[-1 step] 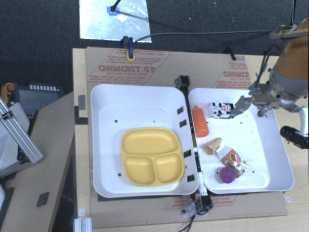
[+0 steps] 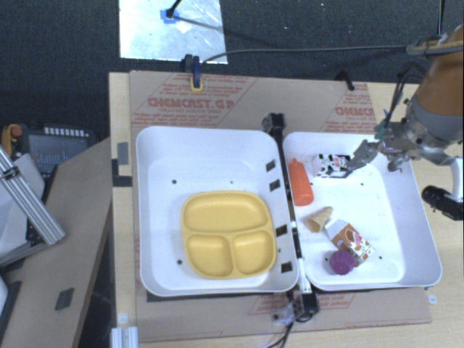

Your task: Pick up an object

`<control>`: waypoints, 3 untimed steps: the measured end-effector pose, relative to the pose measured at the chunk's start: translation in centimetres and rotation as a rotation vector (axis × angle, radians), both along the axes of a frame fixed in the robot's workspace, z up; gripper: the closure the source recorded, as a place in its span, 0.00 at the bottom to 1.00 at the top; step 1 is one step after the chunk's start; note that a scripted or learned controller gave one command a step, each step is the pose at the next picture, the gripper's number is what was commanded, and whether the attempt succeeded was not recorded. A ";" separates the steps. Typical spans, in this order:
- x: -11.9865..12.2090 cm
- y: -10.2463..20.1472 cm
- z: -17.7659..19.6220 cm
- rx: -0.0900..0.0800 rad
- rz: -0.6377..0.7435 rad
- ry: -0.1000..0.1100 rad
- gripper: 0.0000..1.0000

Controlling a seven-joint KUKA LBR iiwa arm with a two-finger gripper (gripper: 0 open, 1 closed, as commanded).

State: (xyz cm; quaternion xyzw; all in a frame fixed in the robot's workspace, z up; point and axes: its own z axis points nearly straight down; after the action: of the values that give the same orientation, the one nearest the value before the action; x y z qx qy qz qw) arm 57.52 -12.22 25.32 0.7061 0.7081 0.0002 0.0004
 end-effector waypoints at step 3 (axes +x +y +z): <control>0.0 -0.6 -16.3 0.001 -0.002 0.004 0.00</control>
State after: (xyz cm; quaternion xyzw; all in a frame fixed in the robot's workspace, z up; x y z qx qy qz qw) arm 57.47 -12.80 8.99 0.7069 0.7073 -0.0008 -0.0015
